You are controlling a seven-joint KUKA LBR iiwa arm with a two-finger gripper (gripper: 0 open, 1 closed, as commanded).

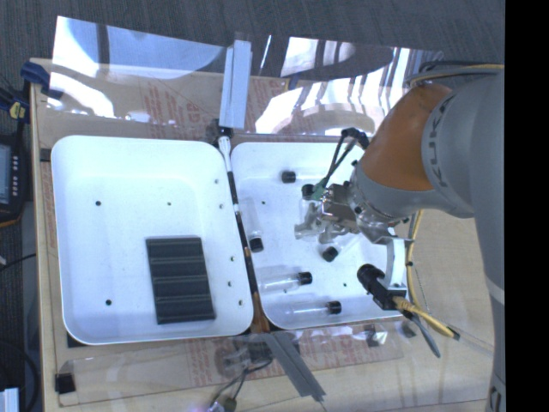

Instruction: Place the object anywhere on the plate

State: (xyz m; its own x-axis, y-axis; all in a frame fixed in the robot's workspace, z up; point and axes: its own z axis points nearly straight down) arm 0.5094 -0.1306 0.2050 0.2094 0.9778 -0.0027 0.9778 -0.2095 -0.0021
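Nearest the lens: the grey arm (455,144) with its orange band, reaching in from the right and bulking over the right bin (257,166). Below the wrist, the pincer (319,226), low over the middle of that bin. Cannot tell whether wide or narrow, nor whether anything sits in it; metal parts too cluttered to read.

Around it, loose pieces on the bin floor:
- small black cap (287,177) near the back, apart from the pincer
- another black cap (329,253) just below the pincer, touching or not unclear
- small dark piece (256,245) close to the left wall
- upper tube (287,278), clear with a black cap, lying flat toward the front
- lower tube (313,309), same kind, flat along the front wall

In the left bin (77,170), the plate (180,279): dark, ridged, rectangular, lying flat in the front right part, well apart from the pincer. None of the pieces on it; all in the right bin.

Both bins side by side on the pale surface (154,376).
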